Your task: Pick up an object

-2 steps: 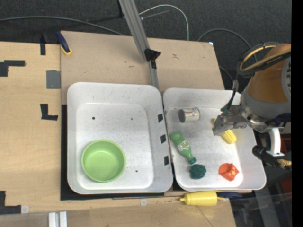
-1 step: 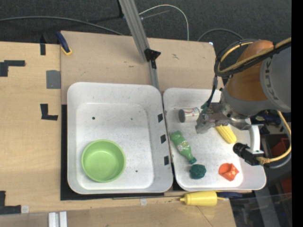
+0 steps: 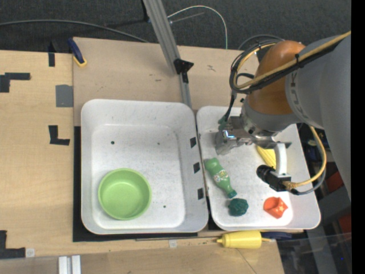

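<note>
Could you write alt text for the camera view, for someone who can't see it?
A grey robot arm with an orange band reaches from the right, its gripper low over the right bin, just above a green toy bottle. That bin also holds a dark green lump, a red-orange piece and something yellow. The left bin holds a green bowl.

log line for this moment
arm: over right bin | hand: above green bottle | grasp: none seen | left bin: green bowl

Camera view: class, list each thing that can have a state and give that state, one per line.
green bowl: upright, in the left bin
green bottle: lying on its side, right bin
yellow bottle: lying on the bench, outside the bins
gripper: low over the right bin
</note>
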{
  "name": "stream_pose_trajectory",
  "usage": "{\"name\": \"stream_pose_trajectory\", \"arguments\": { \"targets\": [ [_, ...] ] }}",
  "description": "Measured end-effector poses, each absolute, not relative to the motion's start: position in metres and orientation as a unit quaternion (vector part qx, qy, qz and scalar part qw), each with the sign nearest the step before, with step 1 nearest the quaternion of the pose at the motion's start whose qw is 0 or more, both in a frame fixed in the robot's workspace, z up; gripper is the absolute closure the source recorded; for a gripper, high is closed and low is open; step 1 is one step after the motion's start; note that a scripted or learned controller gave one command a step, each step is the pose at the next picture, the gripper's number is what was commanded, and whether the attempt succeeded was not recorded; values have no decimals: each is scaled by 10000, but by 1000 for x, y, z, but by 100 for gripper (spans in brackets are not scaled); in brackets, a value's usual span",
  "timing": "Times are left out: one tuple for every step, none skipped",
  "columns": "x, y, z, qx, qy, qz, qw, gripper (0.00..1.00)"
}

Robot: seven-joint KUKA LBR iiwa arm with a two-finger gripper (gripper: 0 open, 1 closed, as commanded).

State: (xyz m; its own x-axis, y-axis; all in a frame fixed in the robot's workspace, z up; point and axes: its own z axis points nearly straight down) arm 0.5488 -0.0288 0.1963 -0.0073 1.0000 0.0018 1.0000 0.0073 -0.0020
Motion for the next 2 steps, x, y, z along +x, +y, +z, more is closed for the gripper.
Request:
{"name": "stream_pose_trajectory", "arguments": {
  "targets": [
    [564,18,193,-7047,-7095,2,12,100],
    [584,74,195,-7044,-7098,-4,9,100]
  ]
}}
